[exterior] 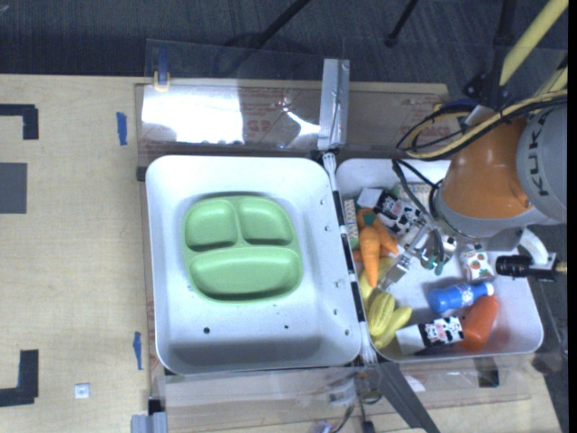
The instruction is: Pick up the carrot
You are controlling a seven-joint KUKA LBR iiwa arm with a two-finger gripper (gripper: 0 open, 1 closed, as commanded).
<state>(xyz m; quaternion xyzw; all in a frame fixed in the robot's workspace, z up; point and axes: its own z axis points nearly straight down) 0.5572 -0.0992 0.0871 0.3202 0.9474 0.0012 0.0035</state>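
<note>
The surface carries two shallow white bins side by side. The left bin holds a green divided plate with three compartments, lying near its centre. The right bin sits at three o'clock from it, the two touching along their shared rim.

The carrot lies in the right bin toward its nine o'clock edge, just beside the dividing rim, orange and pointing roughly from twelve to six o'clock. At six o'clock from the carrot sits a yellow banana-like item, close to it. Further toward four o'clock in the bin are a blue bottle, a red-orange item and a small black-and-white carton, all clustered together.

The arm enters from three o'clock, its orange band prominent over the bin's upper part. The end effector hangs low over the bin, just at three o'clock from the carrot and seemingly touching or very near it. Its metal parts merge with the clutter there, so I cannot tell how wide it stands, and nothing is clearly seen gripped in it.
</note>
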